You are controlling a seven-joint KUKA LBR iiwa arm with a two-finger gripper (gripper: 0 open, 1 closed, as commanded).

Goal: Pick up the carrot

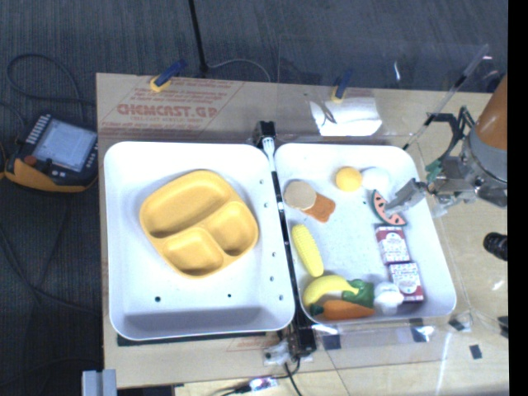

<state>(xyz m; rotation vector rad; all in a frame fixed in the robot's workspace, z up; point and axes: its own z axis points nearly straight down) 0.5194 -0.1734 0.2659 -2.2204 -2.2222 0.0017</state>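
The carrot [345,309] is orange with a green leafy top and lies along the front wall of the right bin [363,236]. It rests against a yellow banana [324,288] on its left and a small white item [388,298] on its right. The gripper [410,191] hangs over the right bin's far right side, just above a watermelon slice [385,209]. It is well behind the carrot and apart from it. Nothing shows in it.
The right bin also holds a corn cob [307,250], a bread piece [308,199], a lemon [348,177], a white egg [376,177] and two red cartons [399,262]. A yellow divided plate [198,221] sits in the left bin [124,304].
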